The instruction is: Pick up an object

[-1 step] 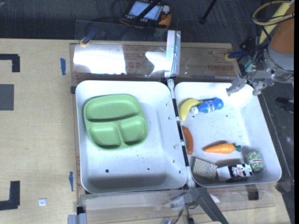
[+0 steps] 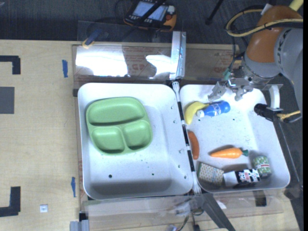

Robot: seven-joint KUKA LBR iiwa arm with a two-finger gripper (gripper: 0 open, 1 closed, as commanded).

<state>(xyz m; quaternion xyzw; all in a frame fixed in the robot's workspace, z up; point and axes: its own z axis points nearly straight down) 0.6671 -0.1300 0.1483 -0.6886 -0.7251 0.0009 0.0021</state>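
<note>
My gripper (image 2: 227, 92) hangs over the back of the right bin (image 2: 281, 150), open, with nothing between its fingers. Just in front of it lies a blue bottle (image 2: 215, 109) with a yellow banana (image 2: 192, 110) against its left end. Further forward in the same bin are an orange carrot (image 2: 226, 152), a red-orange sausage-shaped piece (image 2: 193, 144) along the left wall, a patterned pouch (image 2: 210, 173), a small cow-print bottle (image 2: 247, 176) and a green-topped can (image 2: 262, 164).
The left bin (image 2: 159, 177) holds a green divided tray (image 2: 119, 123) in its back left part. A clear plastic sheet (image 2: 127, 57) stands behind the bins. The arm's grey body and orange band (image 2: 269, 42) reach in at the upper right.
</note>
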